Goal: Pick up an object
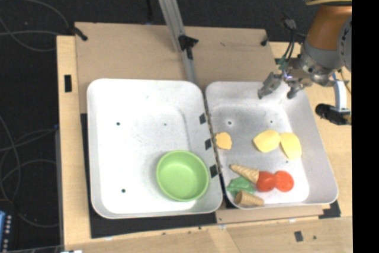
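Progress: nothing is lifted yet; every object lies in a bin, so the whole pick is left, by my reading.
Hand: the hand [279, 87] hangs over the far edge of the right bin [317, 186], its two fingers spread apart with nothing between them.
Arm: grey casing with an orange band, reaching in from the right.
Candidates: two pale yellow pieces [277, 142] lie mid-bin, rounded and smooth-looking, touching or just beside each other; they are the objects nearest the hand.
Small piece: a yellow-orange lump [223, 141] sits against the bin's left wall.
Near corner: two red round things [275, 181], glossy, side by side; a tan cone [245, 173] and a green scrap [239, 185] crowd beside them. These look like toy food, probably plastic, though the view is too coarse to be sure.
Left bin: the left bin [118, 103] holds a green bowl [182, 175], round, matte, upright.
Bins: white, shallow, speckled grey, with rounded corners.
Bench: the bench [130, 47] is flat, pale brown board.
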### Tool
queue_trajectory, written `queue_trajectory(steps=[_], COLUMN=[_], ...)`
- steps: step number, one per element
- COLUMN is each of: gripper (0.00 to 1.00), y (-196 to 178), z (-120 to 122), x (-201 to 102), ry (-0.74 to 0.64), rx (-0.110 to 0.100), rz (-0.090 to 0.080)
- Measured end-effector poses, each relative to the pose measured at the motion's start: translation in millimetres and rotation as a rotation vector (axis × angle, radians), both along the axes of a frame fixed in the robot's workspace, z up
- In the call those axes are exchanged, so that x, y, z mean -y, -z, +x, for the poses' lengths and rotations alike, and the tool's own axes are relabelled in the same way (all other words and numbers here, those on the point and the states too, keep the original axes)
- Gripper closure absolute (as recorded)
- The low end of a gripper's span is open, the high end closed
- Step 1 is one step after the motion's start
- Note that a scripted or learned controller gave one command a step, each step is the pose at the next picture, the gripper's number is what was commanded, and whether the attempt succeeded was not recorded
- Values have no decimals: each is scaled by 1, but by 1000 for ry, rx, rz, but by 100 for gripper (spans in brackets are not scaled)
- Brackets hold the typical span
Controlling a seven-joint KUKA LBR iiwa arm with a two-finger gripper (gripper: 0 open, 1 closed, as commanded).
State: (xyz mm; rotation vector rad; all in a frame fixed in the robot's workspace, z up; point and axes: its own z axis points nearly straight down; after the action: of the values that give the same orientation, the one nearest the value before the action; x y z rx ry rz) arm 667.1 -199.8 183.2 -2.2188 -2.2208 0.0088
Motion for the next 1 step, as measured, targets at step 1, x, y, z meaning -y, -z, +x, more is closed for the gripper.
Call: queue_trajectory(steps=[1], gripper=[0], y=[42], z=[1], x=[3], ry=[0], rx=[3], rz=[-1])
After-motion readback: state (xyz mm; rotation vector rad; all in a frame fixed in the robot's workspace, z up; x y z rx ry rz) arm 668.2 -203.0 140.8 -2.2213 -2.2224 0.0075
